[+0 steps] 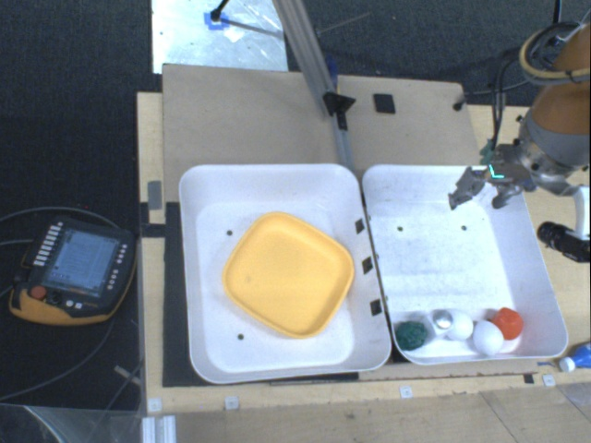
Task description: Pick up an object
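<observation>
My gripper (483, 190) hangs over the far right part of the right bin (434, 247), its two dark fingers spread apart with nothing between them. Along that bin's near edge lie a dark green ball (412, 333), a small silver object (442, 320), two white balls (459, 327) (488, 338) and an orange-red ball (507, 321). These objects sit well below the gripper in the view, a good distance from it. A yellow square plate (288, 273) lies in the left bin (208, 210).
A teach pendant (72, 268) with its cable rests on the dark floor at the left. A slanted metal pole (305, 35) crosses the cardboard backing behind the bins. A black fixture (563, 238) juts in at the right edge.
</observation>
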You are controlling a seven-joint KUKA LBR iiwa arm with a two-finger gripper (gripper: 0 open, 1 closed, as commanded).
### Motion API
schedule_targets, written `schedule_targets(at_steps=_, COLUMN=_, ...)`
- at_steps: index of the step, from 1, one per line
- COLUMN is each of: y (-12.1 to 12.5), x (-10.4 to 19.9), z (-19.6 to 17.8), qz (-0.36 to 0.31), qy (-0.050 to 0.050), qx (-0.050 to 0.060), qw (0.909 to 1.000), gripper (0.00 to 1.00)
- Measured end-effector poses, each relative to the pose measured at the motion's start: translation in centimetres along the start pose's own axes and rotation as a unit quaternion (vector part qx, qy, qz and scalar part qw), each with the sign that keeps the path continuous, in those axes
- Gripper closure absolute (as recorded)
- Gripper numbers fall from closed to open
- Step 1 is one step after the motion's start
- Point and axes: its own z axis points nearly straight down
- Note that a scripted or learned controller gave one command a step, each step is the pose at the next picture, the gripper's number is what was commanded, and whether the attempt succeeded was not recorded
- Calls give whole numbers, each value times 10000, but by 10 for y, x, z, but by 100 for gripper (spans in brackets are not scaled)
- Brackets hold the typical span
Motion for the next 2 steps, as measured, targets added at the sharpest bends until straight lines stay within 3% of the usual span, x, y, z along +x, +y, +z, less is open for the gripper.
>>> schedule_targets(at_steps=1, y=0, x=0, z=0, qz=0, qy=0, qx=0, qw=10000, gripper=0)
schedule_targets(at_steps=2, y=-8, x=-6, z=48, qz=6, qy=2, qx=19, qw=10000, gripper=0)
